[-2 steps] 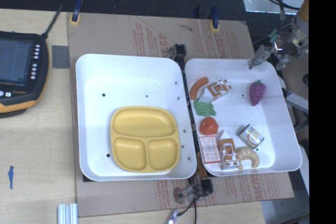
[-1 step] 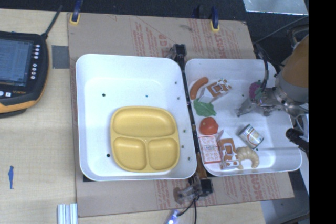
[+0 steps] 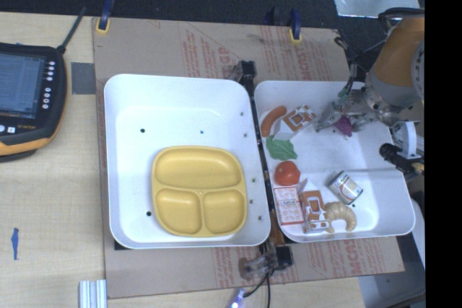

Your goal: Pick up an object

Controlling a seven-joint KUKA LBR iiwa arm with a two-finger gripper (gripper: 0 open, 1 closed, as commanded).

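Hand (image 3: 338, 120) low in right bin (image 3: 390, 227), grip state indiscernible; purple object (image 3: 344, 126) touching it at 4 o'clock.

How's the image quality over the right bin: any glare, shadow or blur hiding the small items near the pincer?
Camera view: lighting is even, with no harsh glare on the right bin; a soft shadow falls under the pincer; the purple item there is small and blurry, so its shape is unclear; the tomato and croissant read clearly.
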